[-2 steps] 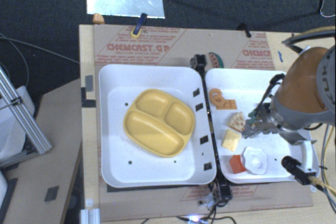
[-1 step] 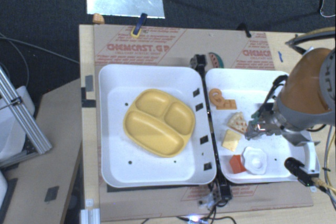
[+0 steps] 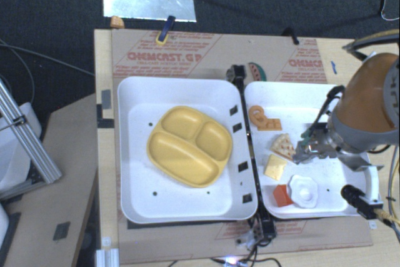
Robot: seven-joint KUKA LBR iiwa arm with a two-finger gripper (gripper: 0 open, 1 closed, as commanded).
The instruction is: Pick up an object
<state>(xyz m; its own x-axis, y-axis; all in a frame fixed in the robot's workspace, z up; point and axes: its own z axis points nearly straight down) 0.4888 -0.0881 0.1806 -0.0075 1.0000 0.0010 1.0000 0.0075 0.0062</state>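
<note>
Camera view shows the gripper [image 3: 299, 155] low in the right bin [image 3: 312, 92], beside the cracker [image 3: 283, 146] at its nine o'clock. Nothing is lifted yet; whether it grasps anything, I cannot tell.

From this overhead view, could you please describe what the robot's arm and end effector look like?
The grey KUKA arm enters from the right, a bulky rounded body with a broad orange band above the wrist. A black cable curves along its left side. The end effector is a small, dark grey metallic assembly with a touch of green, much narrower than the arm, and too small to make out finer detail.
</note>
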